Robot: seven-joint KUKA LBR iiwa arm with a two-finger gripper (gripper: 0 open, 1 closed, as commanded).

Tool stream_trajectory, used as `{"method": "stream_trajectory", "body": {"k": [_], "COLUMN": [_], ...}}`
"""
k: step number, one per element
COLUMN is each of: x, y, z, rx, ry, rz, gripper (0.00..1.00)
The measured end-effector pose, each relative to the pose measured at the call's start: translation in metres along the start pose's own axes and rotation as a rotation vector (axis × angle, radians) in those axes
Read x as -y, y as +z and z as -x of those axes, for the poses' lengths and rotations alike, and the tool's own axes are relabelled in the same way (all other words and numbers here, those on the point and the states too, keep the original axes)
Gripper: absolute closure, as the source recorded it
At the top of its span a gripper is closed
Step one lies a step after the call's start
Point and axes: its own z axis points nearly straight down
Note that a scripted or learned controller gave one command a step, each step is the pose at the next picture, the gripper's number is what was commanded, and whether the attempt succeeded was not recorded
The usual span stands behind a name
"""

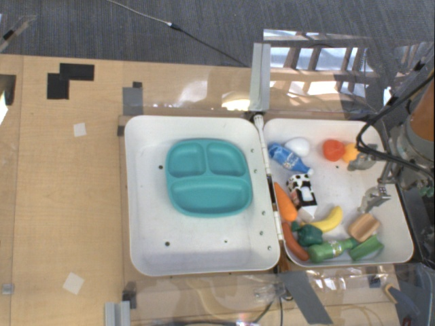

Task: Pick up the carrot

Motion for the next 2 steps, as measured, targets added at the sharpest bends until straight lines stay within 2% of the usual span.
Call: {"method": "stream_trajectory", "body": {"k": [1, 2], "x": [0.028, 0.028], "y": [0.046, 0.091], "z": [0.029, 0.049], "rx": [0.0, -0.001], "ry": [0.197, 0.384], "rz": [0.0, 0.0], "gripper": [0.0, 0.0]}}
